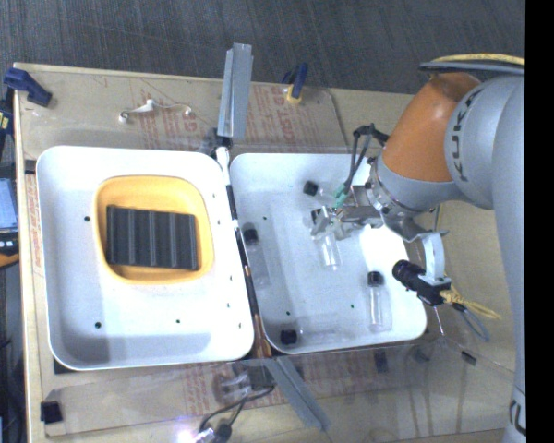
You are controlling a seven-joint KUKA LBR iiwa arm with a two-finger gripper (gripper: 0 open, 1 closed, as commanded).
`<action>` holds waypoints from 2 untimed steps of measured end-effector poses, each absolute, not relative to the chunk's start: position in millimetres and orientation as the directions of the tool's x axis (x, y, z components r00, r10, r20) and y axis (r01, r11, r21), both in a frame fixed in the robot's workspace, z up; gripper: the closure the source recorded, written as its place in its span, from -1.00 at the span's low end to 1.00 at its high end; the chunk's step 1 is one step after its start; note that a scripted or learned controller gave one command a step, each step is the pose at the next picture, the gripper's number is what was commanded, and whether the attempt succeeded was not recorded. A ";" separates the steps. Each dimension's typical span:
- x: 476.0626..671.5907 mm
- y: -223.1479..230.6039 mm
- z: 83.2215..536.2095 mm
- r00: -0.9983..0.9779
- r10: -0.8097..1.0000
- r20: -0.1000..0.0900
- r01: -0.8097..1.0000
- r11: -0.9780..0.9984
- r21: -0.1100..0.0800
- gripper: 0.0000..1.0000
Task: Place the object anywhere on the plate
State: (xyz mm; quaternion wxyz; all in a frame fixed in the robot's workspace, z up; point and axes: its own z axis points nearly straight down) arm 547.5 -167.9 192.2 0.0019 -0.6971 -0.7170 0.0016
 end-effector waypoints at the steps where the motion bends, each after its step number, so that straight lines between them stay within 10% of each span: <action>1: 576.9 -124.8 246.4 -0.145 0.989 0.001 0.989 0.145 -0.003 1.00; 2: 593.6 -40.8 199.4 -0.211 0.977 0.001 0.977 0.211 -0.005 1.00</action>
